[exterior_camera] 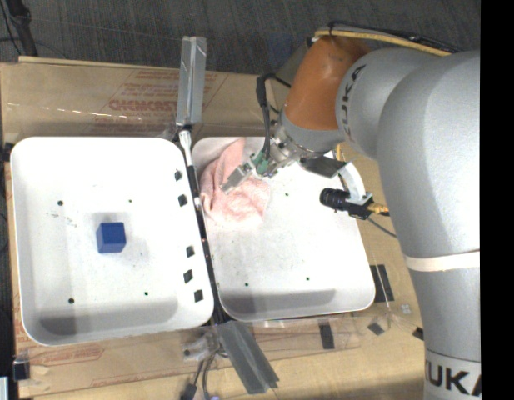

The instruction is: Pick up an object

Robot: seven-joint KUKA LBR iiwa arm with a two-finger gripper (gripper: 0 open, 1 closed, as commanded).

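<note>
There are two shallow white plastic bins side by side on the brown cardboard-covered surface (90, 98). The left white bin (40, 223) has one small blue cube (112, 237) sitting flat near its middle. The right white bin (323, 257) has one crumpled pale pink cloth (236, 197) in its far left corner, close to the wall between the two bins. The cloth is longer than it is wide, and its long side runs from the far edge of the bin toward the near edge, beside that middle wall. One big grey robot arm (431, 148) with an orange band reaches in from the right. The letters "KUKA" are printed on the arm, low down and near the orange band. Faint red writing is on the cardboard behind the left bin, but it is too pale to read. The metal pincer (244, 172) is down on the top part of the pink cloth, touching it. I cannot tell if it is apart or together.
</note>
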